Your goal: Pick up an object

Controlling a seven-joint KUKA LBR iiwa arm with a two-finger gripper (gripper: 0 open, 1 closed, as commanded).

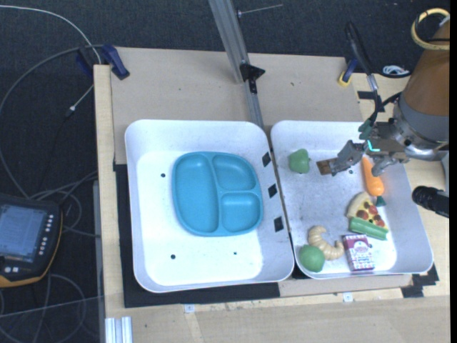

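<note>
two white bins on a pale wooden tabletop (193, 84), with the claw (363, 160) low over the right one.

we see the tabletop set on dark carpet (43, 63), where thin white cables (43, 20) loop at the left and a handheld control pendant (25, 238) lies near the left edge. blue clamps (114, 61) grip the tabletop's back corners and a grey metal rail (227, 27) runs down between the bins. the left bin (150, 263) holds a blue divided plate (217, 194). in the right bin (418, 252) lie a green ball (299, 161), an orange carrot (373, 181) just beside the claw, a pizza slice (368, 216), a curled tan piece (325, 241) touching a second green ball (311, 258), and a small red packet (359, 254). the claw's fingers stand spread apart with nothing between them.
</note>
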